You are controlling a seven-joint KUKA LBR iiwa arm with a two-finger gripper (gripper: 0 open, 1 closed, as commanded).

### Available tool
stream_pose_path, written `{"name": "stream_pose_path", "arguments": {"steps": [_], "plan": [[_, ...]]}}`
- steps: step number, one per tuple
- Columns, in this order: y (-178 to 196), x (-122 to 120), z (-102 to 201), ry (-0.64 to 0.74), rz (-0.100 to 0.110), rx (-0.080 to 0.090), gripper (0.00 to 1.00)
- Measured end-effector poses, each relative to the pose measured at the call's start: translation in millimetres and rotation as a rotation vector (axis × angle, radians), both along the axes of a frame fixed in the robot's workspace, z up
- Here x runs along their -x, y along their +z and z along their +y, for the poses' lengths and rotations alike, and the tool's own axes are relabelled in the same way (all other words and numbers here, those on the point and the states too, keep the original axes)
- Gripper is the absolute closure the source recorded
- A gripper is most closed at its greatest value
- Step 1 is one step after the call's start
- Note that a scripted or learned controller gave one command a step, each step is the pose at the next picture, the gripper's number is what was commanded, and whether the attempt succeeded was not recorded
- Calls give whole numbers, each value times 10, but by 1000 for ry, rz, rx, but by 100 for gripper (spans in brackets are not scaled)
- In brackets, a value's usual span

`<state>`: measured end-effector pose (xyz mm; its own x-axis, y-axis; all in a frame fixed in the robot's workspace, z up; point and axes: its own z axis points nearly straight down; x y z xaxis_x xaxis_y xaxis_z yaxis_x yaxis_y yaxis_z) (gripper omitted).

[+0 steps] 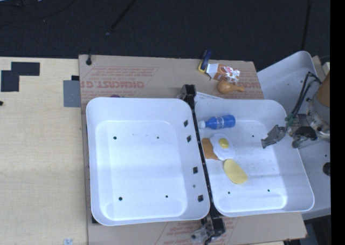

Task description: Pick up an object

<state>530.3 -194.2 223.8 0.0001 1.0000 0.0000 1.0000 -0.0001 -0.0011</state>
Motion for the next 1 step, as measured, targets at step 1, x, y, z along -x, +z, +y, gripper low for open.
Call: {"name": "stream_pose_path", "arguments": {"steps": [1], "plan": [[931,-906,-197,2,-14,5,0]]}}
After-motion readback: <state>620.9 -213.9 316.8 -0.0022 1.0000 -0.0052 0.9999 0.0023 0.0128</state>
